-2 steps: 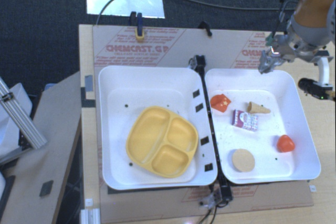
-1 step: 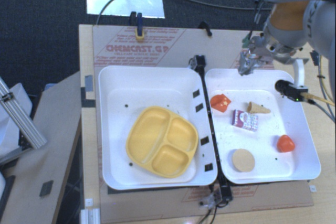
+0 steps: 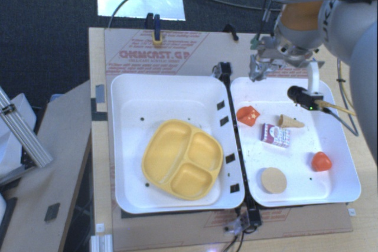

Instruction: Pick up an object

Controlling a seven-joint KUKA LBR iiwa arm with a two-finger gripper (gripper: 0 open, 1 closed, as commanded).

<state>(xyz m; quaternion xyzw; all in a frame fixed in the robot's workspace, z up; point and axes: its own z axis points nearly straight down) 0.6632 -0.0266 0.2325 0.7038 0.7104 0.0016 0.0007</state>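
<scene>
Here, a glossy red tomato (image 3: 321,161); whether the end effector (image 3: 258,72) grips, I cannot tell.

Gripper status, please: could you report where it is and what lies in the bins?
Gripper above right white bin's far-left corner, holding nothing. Pickable: red wedge, tan cone, small maroon packet, round tan disc, red ball. Yellow divided plate in left bin.

Glossy white plastic bins (image 3: 177,82); a smooth yellow plastic tray (image 3: 182,159); a matt wooden bench (image 3: 97,68).
</scene>
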